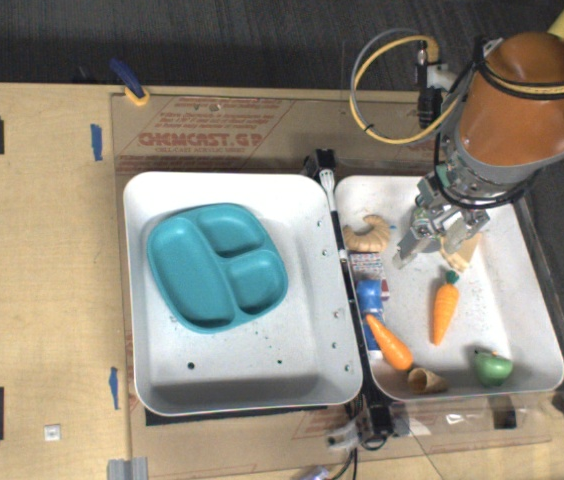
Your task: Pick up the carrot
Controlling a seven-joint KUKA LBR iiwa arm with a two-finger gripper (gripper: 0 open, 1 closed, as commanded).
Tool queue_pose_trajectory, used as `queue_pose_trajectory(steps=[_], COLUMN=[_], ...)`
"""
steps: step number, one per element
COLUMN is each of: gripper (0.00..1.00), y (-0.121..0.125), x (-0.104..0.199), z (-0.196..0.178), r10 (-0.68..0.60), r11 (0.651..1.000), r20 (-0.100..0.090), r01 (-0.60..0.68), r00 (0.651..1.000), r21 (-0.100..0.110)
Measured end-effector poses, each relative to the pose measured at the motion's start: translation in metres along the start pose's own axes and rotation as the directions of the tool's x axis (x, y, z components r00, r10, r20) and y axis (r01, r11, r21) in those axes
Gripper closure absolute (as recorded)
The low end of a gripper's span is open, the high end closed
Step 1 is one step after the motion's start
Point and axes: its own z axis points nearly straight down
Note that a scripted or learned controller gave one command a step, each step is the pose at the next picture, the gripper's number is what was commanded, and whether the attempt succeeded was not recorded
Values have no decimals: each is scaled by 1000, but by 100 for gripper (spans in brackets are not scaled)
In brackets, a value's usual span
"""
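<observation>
**Gripper above the right bin, carrot lying free**

My gripper [432,236] hangs over the far part of the right bin [522,268], its fingers spread apart with nothing between them. Just beside it on the right sits a small pale wedge-shaped piece [461,255]. The carrot [445,309] with the green top lies a little nearer than my fingertips, out on the bin floor, its leafy end pointing toward the gripper; it is not touched. To my left, a tan knobbly item [366,234] rests by the bin wall. Nearer along that wall lie a blue object [369,297] and a second orange carrot-like piece [389,342], then a small brown cone [424,378] and a green item [492,367] in the near right corner. The left bin [162,368] holds a teal divided plate [215,265].
</observation>
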Motion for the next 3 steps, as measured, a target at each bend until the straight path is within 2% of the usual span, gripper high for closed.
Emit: queue_pose_trajectory(steps=[1,2,3], gripper=[0,0,0], y=[55,87,129], x=[14,56,72], z=[90,92,95], r10=[-74,-130,-421], r11=[997,991,907], r20=[-1,-1,-3], r01=[74,130,421], r00=[997,991,907], r21=[-3,-7,11])
